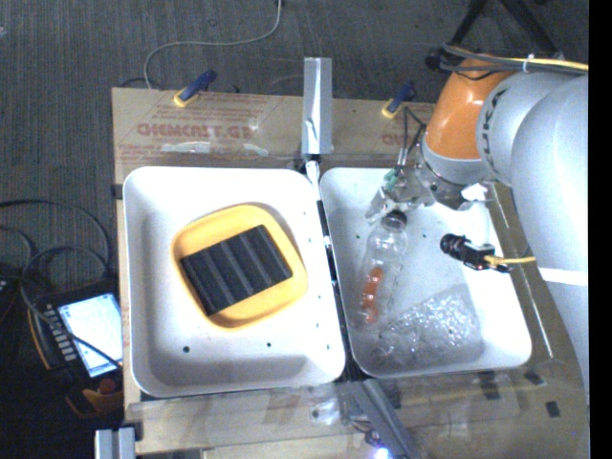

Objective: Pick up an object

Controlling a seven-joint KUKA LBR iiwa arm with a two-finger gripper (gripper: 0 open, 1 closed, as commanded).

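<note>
Over the right bin (516, 338), at its far end, the grey arm (545, 132) with the orange band reaches in from the right, and the pincer (400, 191) sits low just above the cap end of a clear plastic bottle (379, 271). Whether the pincer is wide, narrow or gripping cannot be told. That bottle lies lengthwise in the bin, with something orange inside. Near it rests a crumpled clear wrapper (430, 321). Across in the left bin (153, 285) lies a yellow tray with a black ribbed insert (239, 266).
</note>
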